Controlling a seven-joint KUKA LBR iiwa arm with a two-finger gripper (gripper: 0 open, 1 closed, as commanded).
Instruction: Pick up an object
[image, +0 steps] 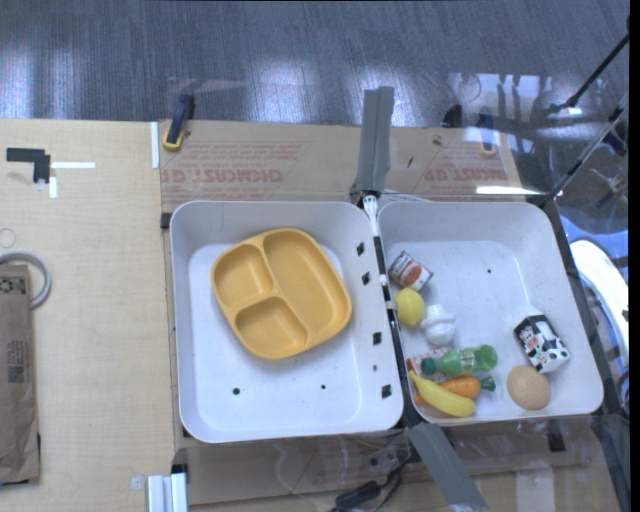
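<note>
The right bin (500, 225) holds several small objects. A red-and-white can (409, 271) lies near its left wall, with a yellow lemon (410, 307) and a white lumpy item (439, 324) below it. Lower down lie a green bottle (466, 359), an orange carrot (461, 386) and a yellow banana (442, 397). A tan egg-shaped object (528, 387) rests at the lower right, next to a black-and-white carton (541, 343). The left bin (195, 330) holds a yellow divided plate (281, 292).
A wooden table surface (80, 300) lies to the left with a brown paper bag (16, 380) on it. Cardboard (270, 165) lies behind the bins. A grey post (376, 140) stands at the back between the bins.
</note>
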